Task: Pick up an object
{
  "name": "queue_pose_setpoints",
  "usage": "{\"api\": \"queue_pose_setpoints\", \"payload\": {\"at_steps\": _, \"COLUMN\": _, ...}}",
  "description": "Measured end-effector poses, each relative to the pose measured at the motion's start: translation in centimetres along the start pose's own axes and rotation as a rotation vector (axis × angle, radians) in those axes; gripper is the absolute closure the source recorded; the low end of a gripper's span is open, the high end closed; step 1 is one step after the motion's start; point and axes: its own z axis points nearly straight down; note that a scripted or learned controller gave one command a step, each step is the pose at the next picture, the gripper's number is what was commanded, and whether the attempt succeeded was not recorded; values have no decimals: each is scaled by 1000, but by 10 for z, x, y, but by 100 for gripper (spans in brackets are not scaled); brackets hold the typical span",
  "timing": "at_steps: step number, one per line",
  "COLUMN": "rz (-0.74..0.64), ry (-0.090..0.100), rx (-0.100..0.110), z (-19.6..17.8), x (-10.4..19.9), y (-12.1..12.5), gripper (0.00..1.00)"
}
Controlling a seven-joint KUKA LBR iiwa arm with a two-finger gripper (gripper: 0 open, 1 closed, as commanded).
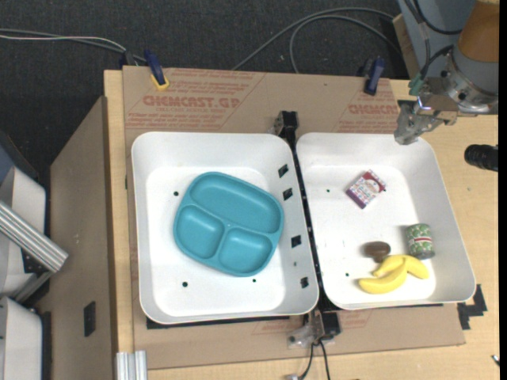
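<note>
Camera view puts the grey two-finger gripper point(408, 129) at upper right, seemingly poised over the right white bin point(444, 212) rim before descending, with nothing between its fingers; yellow plastic banana point(391, 275) lies lower right.

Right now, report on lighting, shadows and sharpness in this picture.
Camera view: even, soft light, with no harsh glare on the white bins; faint shadows under the blue tray and banana; the gripper at the right bin's far corner looks slightly blurred.
</note>
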Motion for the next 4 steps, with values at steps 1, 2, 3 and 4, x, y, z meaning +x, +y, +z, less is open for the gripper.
{"api": "queue_pose_setpoints", "payload": {"at_steps": 1, "rz": 1, "ry": 0, "rx": 3, "z": 22, "x": 55, "y": 0, "gripper": 100}}
{"api": "queue_pose_setpoints", "payload": {"at_steps": 2, "rz": 1, "ry": 0, "rx": 3, "z": 42, "x": 110, "y": -4, "gripper": 100}}
{"api": "queue_pose_setpoints", "payload": {"at_steps": 3, "rz": 1, "ry": 0, "rx": 2, "z": 40, "x": 159, "y": -10, "gripper": 100}}
{"api": "queue_pose_setpoints", "payload": {"at_steps": 4, "rz": 1, "ry": -1, "rx": 4, "z": 58, "x": 210, "y": -8, "gripper": 100}}
